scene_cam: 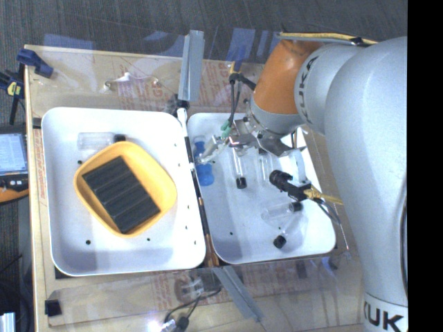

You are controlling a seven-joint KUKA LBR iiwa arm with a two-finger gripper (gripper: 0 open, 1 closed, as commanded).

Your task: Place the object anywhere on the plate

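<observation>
A yellow plate [159,178] with a dark ribbed centre lies tilted in the left bin [55,241]. My gripper [252,178] hangs low over the upper middle of the right bin [235,247], fingers pointing down and apart, open, with nothing between them. A blue object [205,173] lies against the right bin's left wall, just left of the gripper and apart from it. A clear plastic piece [282,216] and a small black piece [279,241] lie lower right of the gripper.
A clear item [93,141] lies in the left bin behind the plate. The divider [196,199] between the two bins runs between the plate and the gripper. The arm's grey body covers the right bin's right side.
</observation>
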